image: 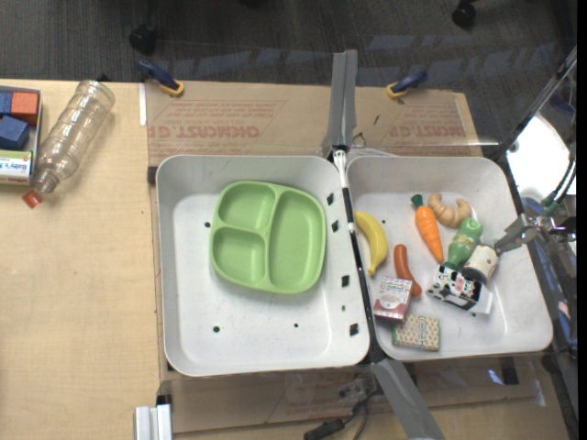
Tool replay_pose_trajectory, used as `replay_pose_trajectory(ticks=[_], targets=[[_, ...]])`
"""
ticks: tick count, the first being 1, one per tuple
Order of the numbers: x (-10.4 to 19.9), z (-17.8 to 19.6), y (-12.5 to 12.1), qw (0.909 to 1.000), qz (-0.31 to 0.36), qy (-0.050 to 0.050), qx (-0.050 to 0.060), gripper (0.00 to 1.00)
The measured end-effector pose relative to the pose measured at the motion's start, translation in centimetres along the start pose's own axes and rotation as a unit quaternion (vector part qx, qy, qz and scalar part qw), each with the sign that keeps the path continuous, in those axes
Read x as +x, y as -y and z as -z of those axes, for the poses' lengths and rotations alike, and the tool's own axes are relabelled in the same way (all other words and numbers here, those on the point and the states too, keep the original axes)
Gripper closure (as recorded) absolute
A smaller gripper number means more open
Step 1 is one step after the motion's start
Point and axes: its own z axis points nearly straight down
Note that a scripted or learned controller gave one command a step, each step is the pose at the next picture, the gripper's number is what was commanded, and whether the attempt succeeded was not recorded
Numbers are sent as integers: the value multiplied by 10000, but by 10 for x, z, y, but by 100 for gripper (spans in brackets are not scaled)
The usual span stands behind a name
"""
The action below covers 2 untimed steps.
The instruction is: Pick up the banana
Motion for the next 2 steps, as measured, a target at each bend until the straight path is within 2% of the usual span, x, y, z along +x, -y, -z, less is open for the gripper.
replay_pose_trajectory(ticks=[1, 2], targets=[[92, -34, 11, 9982, -606, -1, 8, 0], [183, -65, 11, 9983, -590, 3, 10, 0]])
